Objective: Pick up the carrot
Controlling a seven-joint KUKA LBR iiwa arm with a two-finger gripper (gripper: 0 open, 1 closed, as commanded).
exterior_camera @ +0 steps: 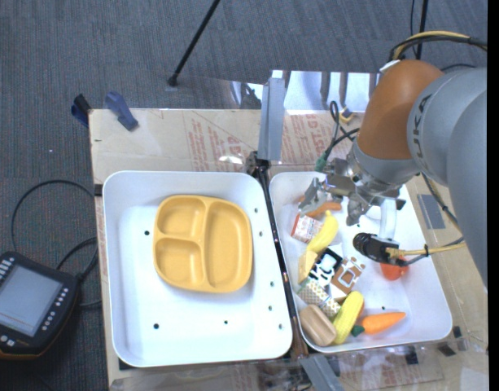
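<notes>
The carrot (383, 322), orange with a green stem end pointing left, lies flat near the front edge of the right bin (432, 300). My gripper (332, 204) hangs over the back of that bin, well behind and left of the carrot. Its two dark fingers (312, 195) stand apart, so it is open. A small orange piece lies under the gap between them, and I cannot tell what it is. The grey arm with its orange band (400, 108) comes in from the right.
Left of the carrot lie a yellow corn cob (348, 313) and a bread roll (317, 325). Bananas (323, 235), small boxes (324, 269) and a red-orange ball (393, 270) crowd the bin's middle. The left bin (131, 316) holds a yellow divided plate (204, 243).
</notes>
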